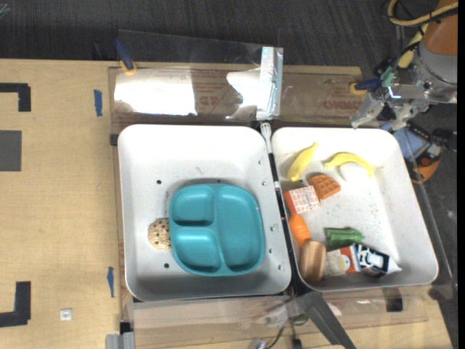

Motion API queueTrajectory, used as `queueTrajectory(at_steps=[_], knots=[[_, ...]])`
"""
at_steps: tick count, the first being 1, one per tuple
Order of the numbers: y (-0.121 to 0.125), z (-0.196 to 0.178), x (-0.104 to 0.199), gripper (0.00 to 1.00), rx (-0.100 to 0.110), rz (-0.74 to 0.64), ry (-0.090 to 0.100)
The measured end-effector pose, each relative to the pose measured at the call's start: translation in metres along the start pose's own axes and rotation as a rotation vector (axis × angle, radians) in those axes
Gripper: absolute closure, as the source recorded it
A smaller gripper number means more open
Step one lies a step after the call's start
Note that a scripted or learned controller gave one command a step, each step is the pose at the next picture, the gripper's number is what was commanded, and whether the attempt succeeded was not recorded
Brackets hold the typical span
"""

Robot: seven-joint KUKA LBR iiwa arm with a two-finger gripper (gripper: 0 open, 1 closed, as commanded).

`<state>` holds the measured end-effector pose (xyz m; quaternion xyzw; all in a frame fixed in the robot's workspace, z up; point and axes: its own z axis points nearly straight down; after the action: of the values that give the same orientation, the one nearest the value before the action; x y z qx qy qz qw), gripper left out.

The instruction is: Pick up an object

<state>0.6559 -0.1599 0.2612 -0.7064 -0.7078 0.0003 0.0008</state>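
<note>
Grey arm parked above the far right corner of the right shallow white bin [407, 195], its upper part cut off by the frame.

The claw [378, 111] hangs over the worktop [51, 217] just outside that bin's rim, touching nothing; I cannot tell how it is set. A yellow banana [301, 160], orange waffle-like block [325, 186], green piece [343, 236] and small carton [360, 260] crowd this bin. In the left white bin [145, 151], a teal divided plastic tray [216, 227] partly hides a speckled cookie [158, 233].

On the desk [58, 217], the left white plastic bin [138, 151] holds a teal sectioned plate [216, 227], a round speckled cookie [158, 233] touching it at 9 o'clock; the right white bin [407, 217] holds two yellow bananas [304, 160] at 12 o'clock, a small printed carton [360, 259] at 6 o'clock.
</note>
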Motion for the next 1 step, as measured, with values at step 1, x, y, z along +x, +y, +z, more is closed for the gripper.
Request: queueTrajectory(at_steps=[1], knots=[[-0.0424, 0.1106, 0.0377, 0.0, 0.006, -0.081, 0.001]])
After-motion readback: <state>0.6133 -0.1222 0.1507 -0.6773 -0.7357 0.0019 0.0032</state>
